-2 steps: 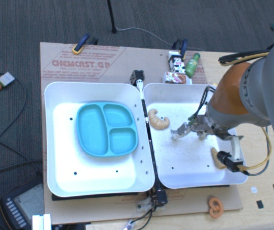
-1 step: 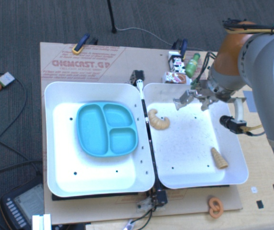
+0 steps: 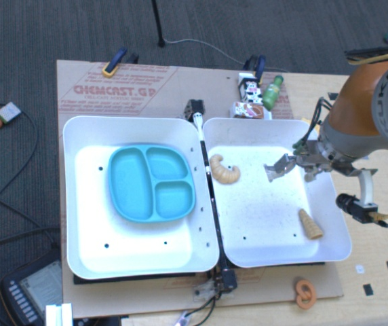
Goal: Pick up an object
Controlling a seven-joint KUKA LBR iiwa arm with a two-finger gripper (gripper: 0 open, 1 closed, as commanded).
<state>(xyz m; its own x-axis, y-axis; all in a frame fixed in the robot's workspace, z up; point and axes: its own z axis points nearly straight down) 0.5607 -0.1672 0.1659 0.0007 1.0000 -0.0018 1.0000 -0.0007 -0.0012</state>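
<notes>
In the right bin (image 3: 330, 253), a tan croissant-shaped piece (image 3: 224, 172) lies near the upper left corner. A small tan cone (image 3: 310, 223) lies toward the lower right. My gripper (image 3: 294, 169) hangs over the upper right part of this bin, to the right of the croissant piece and above the cone. It is open, and nothing sits between its fingers (image 3: 275, 169). The grey arm with its orange band (image 3: 357, 104) comes in from the right.
The left bin (image 3: 85, 250) holds a blue divided plate (image 3: 152, 183). A green bottle (image 3: 271, 92) and a small box lie behind the bins. An orange ring-shaped piece (image 3: 305, 293) sits on the board in front of the right bin. Clamps and cables line the board's edges.
</notes>
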